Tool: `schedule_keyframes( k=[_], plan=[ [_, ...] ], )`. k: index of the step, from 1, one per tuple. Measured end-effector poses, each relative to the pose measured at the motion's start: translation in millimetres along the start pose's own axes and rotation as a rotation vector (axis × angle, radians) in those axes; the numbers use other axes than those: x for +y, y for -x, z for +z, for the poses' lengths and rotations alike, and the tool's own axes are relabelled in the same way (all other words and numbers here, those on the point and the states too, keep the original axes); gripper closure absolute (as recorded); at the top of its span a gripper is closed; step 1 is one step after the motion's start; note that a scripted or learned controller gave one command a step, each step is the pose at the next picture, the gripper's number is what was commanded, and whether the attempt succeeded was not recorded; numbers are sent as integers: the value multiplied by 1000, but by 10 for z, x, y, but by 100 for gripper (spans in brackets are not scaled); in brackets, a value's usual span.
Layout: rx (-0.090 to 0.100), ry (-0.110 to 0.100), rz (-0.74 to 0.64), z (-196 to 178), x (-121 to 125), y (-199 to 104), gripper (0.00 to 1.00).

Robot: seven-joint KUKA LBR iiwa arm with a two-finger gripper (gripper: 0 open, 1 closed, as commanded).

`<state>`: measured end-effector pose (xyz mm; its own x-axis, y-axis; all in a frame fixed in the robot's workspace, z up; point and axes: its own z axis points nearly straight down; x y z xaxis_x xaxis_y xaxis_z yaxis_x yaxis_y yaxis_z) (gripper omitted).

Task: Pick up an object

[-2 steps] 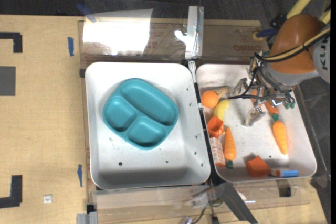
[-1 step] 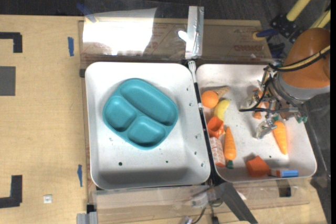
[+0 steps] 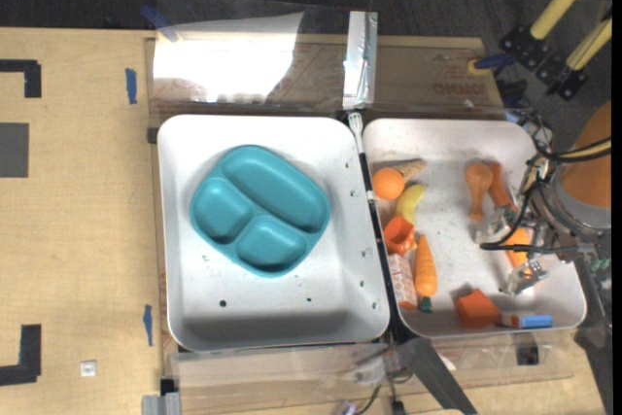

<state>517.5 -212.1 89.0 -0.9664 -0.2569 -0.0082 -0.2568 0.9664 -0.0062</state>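
Bins sit side by side on the bench, and both are white and not deep. The left bin (image 3: pixel 185 296) has a big blue plate (image 3: pixel 259 208) in it, with three parts for food. The right bin (image 3: pixel 447 324) has little toy foods in it. Near its left wall there is an orange ball (image 3: pixel 389 184), a yellow piece (image 3: pixel 412 200) just under it, and a carrot (image 3: pixel 425 267) lower down. An orange block (image 3: pixel 477 307) lies close to the front wall, and a small blue piece (image 3: pixel 535 320) lies just to its right. A toy drumstick (image 3: pixel 478 187) lies more to the back of the bin. The arm (image 3: pixel 589 175) comes in from the right, with its orange band up high and wires around it. The gripper (image 3: pixel 515 258) is low over the right side of the right bin, near the drumstick and above the orange block. Something orange shows right by its metal parts, but it is too mixed up there to tell if the hand is open or closed, or if it has hold of anything.
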Motion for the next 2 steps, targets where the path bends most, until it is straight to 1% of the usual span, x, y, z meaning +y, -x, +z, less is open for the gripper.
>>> schedule_keyframes(
  k=[1,2],
  plan=[
    [-4,-1,120,-5,126,-50,0],
    [-4,-1,18,-8,356,106,0]
  ],
)
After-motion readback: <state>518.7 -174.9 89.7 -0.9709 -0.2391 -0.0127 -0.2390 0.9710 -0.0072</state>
